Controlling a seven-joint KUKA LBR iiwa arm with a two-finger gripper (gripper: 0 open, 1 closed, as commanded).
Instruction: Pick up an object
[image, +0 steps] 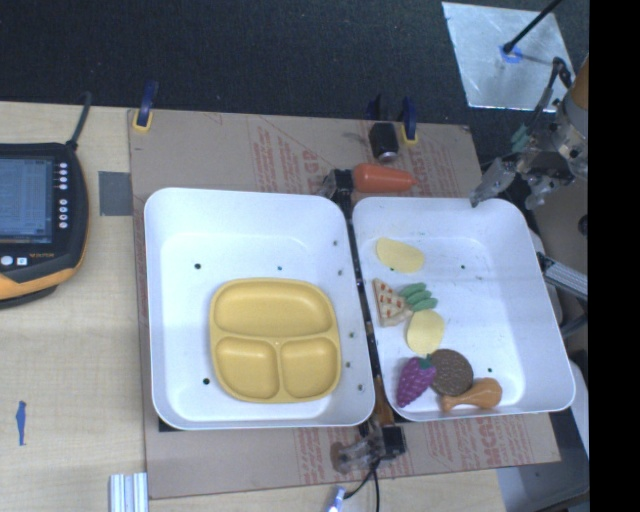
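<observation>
Altogether, 7 toy foods (428, 330) fill 1 right bin (500, 260).

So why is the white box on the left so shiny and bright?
In the camera view, light from above glares off the left bin, washing out its floor; the yellow tray casts a soft shadow, and the tool at the right edge looks blurry.

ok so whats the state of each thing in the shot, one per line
gripper: above the right bin's far rim, holding nothing
yellow tray: flat in the left bin, compartments bare
carrot: on its side outside the bins, behind them
pizza slice: flat in the right bin
grapes: lying by the brown cookie
drumstick: lying at the near wall
tablet: screen lit
</observation>
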